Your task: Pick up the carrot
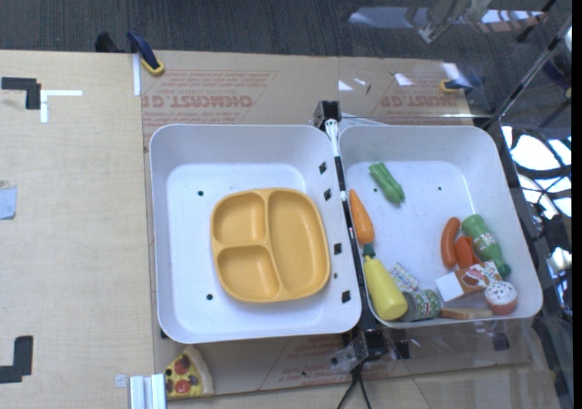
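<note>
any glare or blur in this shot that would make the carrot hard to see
Camera view: the carrot is sharp and evenly lit against the right bin's left wall, with no glare on it; bright glare sits on the floor to the right of that bin; the claw at top right is small and slightly blurred.

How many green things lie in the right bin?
2. A green pickle lies near the far side of the right bin. A green bottle lies near the bin's right wall. The crowded near corner may hide more.
</note>
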### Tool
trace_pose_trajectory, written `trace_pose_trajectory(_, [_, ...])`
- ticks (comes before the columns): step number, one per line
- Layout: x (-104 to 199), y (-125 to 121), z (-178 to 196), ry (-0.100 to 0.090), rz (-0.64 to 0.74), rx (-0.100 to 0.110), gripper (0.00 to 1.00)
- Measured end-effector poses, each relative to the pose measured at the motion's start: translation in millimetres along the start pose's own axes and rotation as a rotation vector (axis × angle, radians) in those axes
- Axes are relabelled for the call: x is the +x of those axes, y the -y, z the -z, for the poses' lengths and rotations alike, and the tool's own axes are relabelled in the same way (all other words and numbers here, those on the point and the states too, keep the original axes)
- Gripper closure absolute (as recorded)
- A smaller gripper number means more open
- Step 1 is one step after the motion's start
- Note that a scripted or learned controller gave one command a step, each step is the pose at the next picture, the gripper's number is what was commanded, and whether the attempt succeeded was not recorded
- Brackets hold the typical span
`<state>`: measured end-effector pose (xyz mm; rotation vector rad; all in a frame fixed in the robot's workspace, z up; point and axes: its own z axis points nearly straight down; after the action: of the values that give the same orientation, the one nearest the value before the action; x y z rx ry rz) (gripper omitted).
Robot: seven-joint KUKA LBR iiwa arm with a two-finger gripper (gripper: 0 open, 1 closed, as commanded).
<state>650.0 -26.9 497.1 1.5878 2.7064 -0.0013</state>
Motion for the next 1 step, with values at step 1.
trace_pose_trajectory(1, [-8.1,-7.2,43.4,0.0,-0.333,0.001,0.0])
